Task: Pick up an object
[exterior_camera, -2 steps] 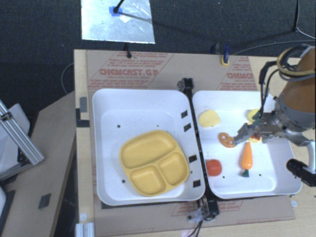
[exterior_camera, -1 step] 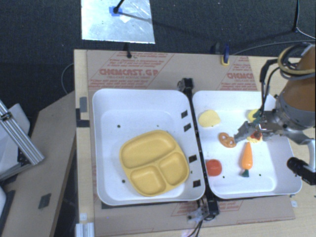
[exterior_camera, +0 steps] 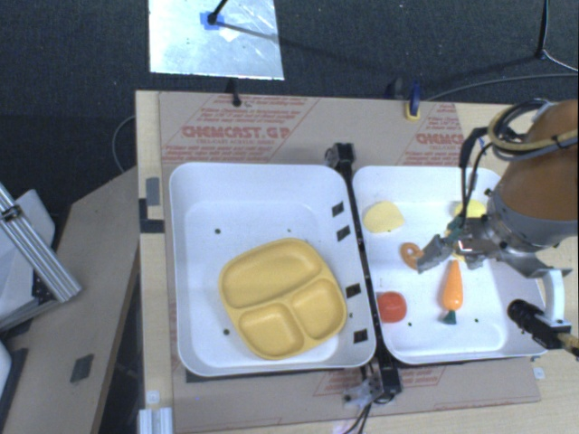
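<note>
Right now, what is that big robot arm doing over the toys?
The grey and orange robot arm reaches in over the right white bin, its hand low among small toy foods: an orange carrot, a red tomato, a yellow slice and an orange ring. Nothing is lifted yet. The left white bin holds a yellow divided plate.

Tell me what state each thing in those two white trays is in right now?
Yellow divided plate: lying flat in the left bin, nothing on it.
Carrot: lying loose in the right bin.
Red tomato: resting, untouched.
Yellow piece: resting, untouched.
Orange ring: lying beside the gripper.
</note>
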